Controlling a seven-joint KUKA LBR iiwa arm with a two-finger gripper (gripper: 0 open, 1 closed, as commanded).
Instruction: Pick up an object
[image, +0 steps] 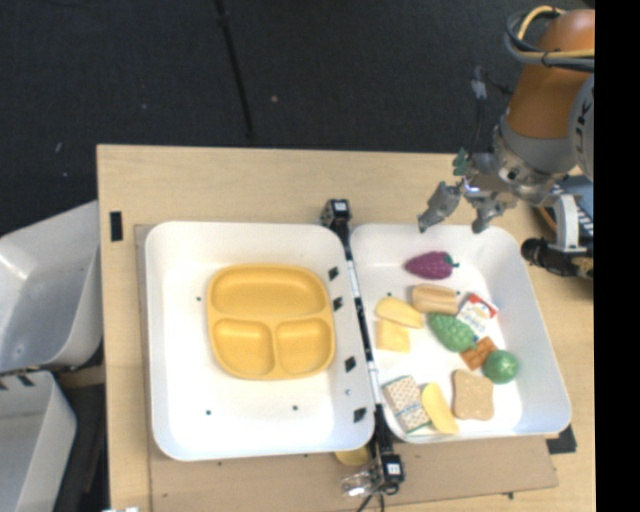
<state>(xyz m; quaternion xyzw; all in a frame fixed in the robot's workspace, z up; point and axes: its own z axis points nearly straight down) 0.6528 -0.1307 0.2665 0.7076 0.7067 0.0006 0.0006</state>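
My gripper hangs open above the far edge of the right bin, with nothing between its fingers. Just below it in the bin lies a purple bunch of grapes. Further toward the front are a bread roll, two yellow cheese pieces, a green vegetable, a red-and-white packet, a green ball, a toast slice, a yellow banana piece and a patterned cracker box.
The left bin holds a yellow divided plate. A black clip rail runs between the two bins. A white container stands off the bench at the left.
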